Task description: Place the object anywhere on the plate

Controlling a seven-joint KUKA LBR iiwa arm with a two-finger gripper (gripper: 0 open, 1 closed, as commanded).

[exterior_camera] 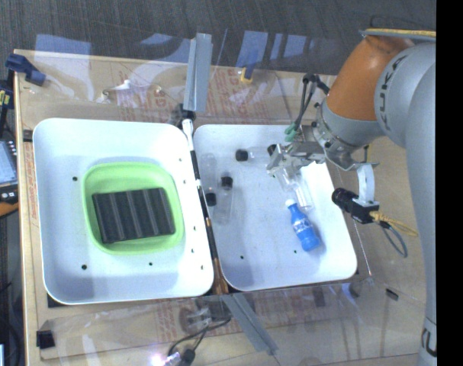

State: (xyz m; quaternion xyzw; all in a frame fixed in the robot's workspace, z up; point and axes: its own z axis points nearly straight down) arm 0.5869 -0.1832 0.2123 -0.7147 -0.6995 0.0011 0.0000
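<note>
A green plate [101, 181] lies in the left bin [56, 151], and a dark ridged slab [132, 213] rests flat on it. A small blue bottle-shaped object [306, 231] lies in the right bin [254, 258], toward its right side, pale end pointing up and left. My gripper [292, 183] hangs over the right bin, just above and up-left of the blue object's pale end. Whether it touches the object cannot be told from this view.
Three small black pieces [241, 155] [226, 181] [210, 198] lie in the right bin's upper left part, near two faint clear cylinders [223, 204]. A raised divider [194, 166] runs between the bins. The arm [368, 82] crosses the right bin's upper right corner.
</note>
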